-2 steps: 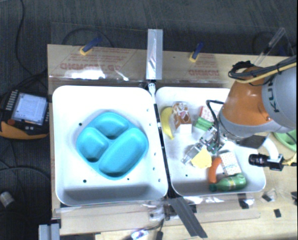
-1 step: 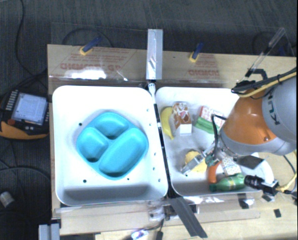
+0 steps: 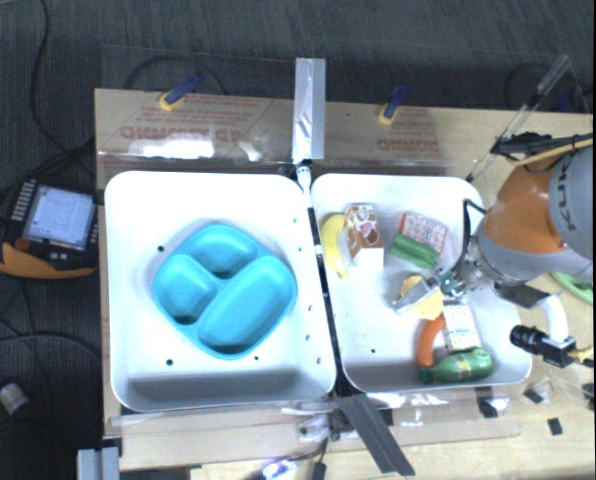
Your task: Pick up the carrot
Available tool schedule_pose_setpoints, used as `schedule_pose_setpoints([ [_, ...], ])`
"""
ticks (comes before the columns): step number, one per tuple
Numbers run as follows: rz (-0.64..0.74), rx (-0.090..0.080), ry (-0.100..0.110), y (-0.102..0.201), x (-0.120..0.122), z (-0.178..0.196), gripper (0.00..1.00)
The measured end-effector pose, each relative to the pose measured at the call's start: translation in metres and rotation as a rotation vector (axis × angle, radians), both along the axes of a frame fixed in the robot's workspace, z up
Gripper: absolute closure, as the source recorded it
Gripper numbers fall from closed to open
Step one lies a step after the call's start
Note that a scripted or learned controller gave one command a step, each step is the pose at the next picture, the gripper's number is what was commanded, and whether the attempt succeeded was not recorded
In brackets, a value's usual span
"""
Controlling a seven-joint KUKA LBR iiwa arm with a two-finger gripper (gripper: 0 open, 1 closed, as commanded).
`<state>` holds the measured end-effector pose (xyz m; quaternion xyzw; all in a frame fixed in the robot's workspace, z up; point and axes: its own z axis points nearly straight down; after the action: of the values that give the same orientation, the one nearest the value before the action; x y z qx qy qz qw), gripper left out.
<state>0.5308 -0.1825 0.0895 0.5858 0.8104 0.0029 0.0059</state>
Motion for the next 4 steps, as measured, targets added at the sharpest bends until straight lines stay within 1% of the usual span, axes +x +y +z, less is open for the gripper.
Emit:
schedule_pose_setpoints([
  [1,0.11,0.002,0.014,-0.019,-0.007,0.053,0.0],
  [2,0.349,-0.007,0.007,0.041,-0.001,0.0,0.0],
  [3,0.241,-0.009,-0.002,0.053,-0.041,0.001,0.0],
  [4,0.137,-0.005,-0.003,0.062,-0.043,0.001,0.0],
])
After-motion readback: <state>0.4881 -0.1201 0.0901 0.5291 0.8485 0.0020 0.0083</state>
